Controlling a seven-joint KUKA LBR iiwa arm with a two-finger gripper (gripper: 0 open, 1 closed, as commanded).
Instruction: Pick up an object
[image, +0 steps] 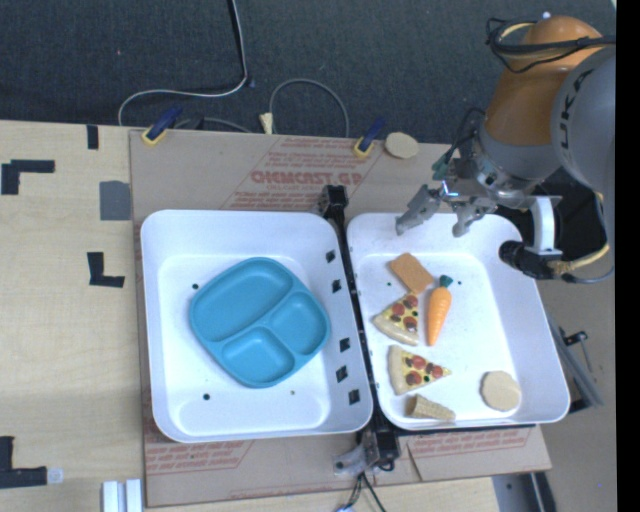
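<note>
- Two shallow white bins sat side by side on a bench, seen from above at a slant.
- The left bin (160, 300) held a blue divided plate (260, 320), lying flat near its middle.
- The right bin (530, 320) held toy food: a tan cracker (410, 271) near the centre, an orange carrot (439, 310) just to its right, and a pizza slice (400, 318) just left of the carrot.
- A second pizza slice (414, 371) lay below these, with a small wedge (430, 408) near the front wall and a round biscuit (500, 390) toward the front right corner.
- The grey and orange arm (545, 95) reached in from the right.
- Its gripper (438, 215) hung over the far edge of the right bin, fingers spread wide apart with nothing between them, apart from all the food.
- A round tan disc (402, 145) lay on the cardboard (290, 175) beyond the bins.
</note>
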